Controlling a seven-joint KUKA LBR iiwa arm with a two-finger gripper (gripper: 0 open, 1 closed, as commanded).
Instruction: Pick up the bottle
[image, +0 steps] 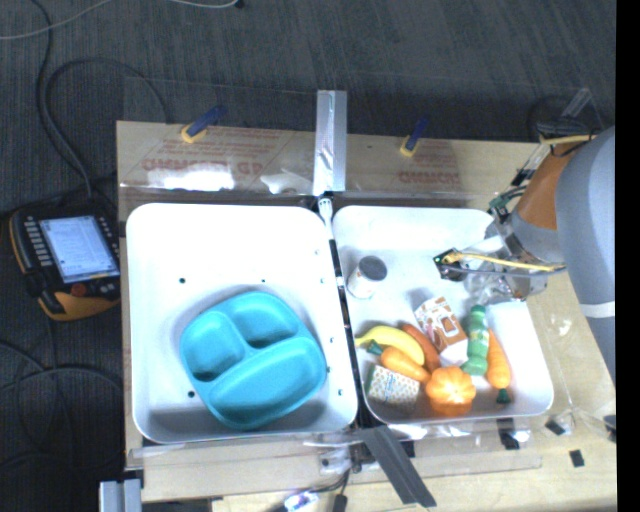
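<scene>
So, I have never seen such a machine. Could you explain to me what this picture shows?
One camera looks down at a slant on a bench with two white bins. The grey arm reaching in from the right is a robot; its gripper hangs over the right bin. Below it lie a green bottle, a carrot, a banana, an orange and a small carton. The left bin holds a blue tray. I see nothing held.

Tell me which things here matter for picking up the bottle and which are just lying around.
For the job: green bottle; gripper, above the right bin.

Lying about: banana, carrot, orange, small carton, blue divided plate in the left bin, teach pendant off the bench.
</scene>
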